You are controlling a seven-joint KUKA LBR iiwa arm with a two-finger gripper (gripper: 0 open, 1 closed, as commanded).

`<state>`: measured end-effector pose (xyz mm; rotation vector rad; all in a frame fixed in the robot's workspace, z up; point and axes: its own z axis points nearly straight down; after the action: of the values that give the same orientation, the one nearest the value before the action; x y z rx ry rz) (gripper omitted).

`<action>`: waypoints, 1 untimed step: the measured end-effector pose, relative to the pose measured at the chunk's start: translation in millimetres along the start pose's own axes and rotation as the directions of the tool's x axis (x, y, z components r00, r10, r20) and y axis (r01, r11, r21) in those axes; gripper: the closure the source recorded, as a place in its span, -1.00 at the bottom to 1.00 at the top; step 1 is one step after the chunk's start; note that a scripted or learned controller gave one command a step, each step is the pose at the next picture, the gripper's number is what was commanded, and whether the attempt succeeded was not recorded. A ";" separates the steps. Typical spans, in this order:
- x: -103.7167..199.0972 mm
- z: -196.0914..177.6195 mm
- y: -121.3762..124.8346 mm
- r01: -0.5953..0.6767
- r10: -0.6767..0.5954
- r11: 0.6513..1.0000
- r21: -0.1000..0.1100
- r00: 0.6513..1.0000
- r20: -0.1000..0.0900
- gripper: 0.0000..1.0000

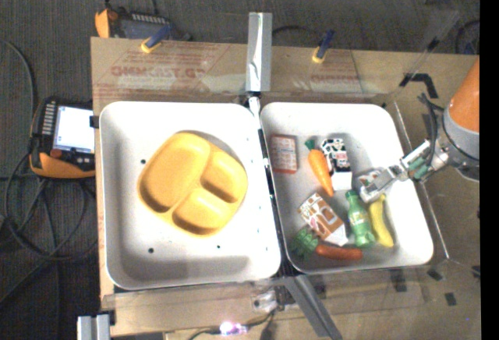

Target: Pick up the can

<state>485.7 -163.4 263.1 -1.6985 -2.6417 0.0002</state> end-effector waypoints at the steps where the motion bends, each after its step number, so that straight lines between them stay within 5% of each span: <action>1: -59.4 104.0 17.6 -0.084 0.084 0.996 0.002 0.996 0.000 -1.00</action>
<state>526.3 -210.1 159.1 -1.8077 -2.5671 0.0026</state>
